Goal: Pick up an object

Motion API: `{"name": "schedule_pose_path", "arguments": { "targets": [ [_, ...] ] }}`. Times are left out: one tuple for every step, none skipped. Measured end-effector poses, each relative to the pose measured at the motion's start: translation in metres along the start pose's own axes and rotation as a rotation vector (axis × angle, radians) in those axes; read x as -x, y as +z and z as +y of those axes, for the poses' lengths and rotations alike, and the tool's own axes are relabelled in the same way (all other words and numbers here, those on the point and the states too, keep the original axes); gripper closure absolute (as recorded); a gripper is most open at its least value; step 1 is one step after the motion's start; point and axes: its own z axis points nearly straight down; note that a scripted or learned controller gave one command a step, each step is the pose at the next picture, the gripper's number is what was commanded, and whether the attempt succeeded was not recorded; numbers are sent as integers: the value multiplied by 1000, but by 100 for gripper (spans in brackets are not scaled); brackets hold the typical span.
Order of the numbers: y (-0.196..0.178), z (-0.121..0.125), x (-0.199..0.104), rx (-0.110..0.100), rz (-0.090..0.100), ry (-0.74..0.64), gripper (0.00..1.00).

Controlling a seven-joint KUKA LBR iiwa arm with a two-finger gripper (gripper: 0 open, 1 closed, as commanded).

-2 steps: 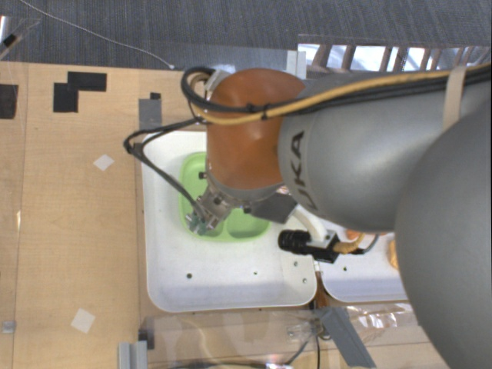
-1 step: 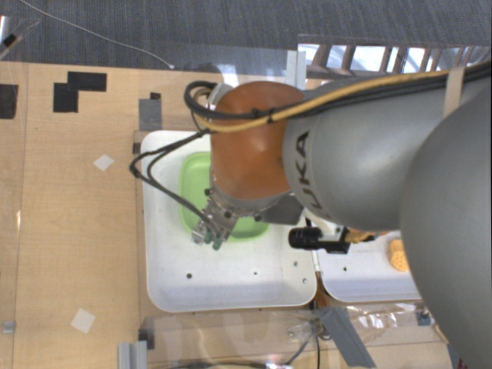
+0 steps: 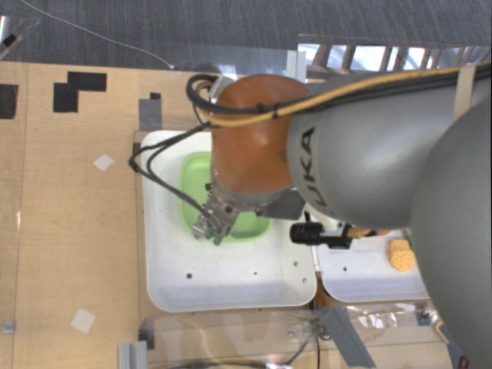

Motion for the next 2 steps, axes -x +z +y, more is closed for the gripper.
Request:
{"name": "schedule_pose_path", "arguments": {
  "targets": [
    [-11, 2, 1, 5, -3, -4, 100],
    [0, 3, -5, -7, 3, 291, 100]
  ]
}}
